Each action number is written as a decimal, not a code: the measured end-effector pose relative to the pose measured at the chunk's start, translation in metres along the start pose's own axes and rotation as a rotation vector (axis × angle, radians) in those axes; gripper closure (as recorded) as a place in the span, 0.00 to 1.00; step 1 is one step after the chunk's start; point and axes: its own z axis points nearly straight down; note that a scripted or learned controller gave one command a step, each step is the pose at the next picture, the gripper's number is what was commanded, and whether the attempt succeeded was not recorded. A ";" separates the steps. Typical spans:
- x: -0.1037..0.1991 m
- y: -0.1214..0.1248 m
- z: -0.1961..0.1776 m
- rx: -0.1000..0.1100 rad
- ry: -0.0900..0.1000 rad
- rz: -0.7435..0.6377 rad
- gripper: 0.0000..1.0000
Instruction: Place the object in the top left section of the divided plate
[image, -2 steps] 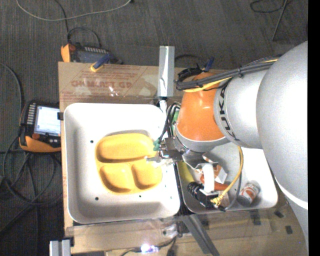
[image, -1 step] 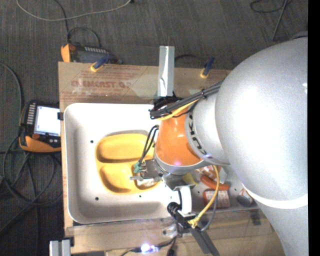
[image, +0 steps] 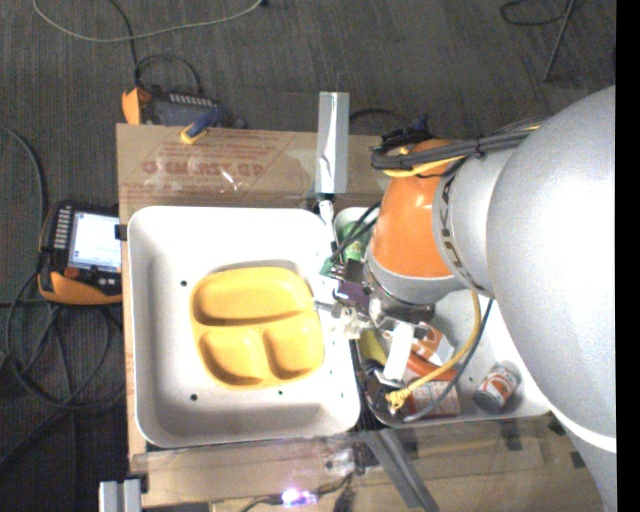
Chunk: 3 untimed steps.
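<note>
Object: not told apart with certainty; small green and purple items (image: 347, 272) near the wrist, at the seam between the bins, partly hidden.
Plate (image: 258, 325): yellow, divided in three, flat in the middle of the left bin; long section along the top, two smaller ones below; all sections bare.
Hand (image: 352, 318): low at the inner edge of the right bin, just beside the plate's right rim; blocked by the wrist, so grip and opening cannot be told.
Arm (image: 520, 250): grey, orange band (image: 410, 225) above the wrist, reaching in from the right, covering most of the right bin.
Left bin (image: 160, 330): white, shallow, holding the plate.
Right bin (image: 500, 405): a can (image: 495, 385) on its side near the lower right, red and white packets (image: 425, 365) under the wrist.
Tabletop (image: 200, 165): brown board behind the bins.
</note>
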 end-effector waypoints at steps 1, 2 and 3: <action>-0.003 -0.005 0.015 0.001 0.000 -0.024 1.00; 0.050 0.053 -0.068 -0.001 0.000 -0.313 1.00; 0.079 -0.003 0.073 0.000 0.003 -0.211 1.00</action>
